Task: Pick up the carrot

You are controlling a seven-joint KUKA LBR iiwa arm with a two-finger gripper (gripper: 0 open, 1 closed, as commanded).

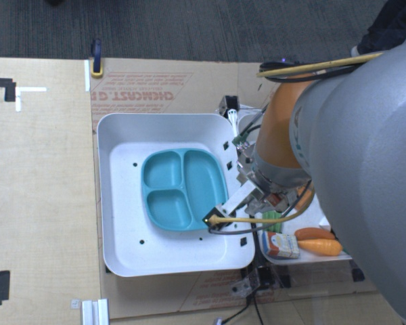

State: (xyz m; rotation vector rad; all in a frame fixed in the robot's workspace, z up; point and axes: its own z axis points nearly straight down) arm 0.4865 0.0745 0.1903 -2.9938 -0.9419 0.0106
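Seemingly smooth, tapered orange carrot [319, 247] lies beside rounded teal tray [183, 189]

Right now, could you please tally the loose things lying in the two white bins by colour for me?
Teal: 1, the three-compartment teal plastic plate in the left bin.
Orange: 2, the orange carrot and an orange-red sausage-shaped item touching it, in the right bin.
White and red: 1, a small packet, partly under the arm.
Total: 4 that I can make out.
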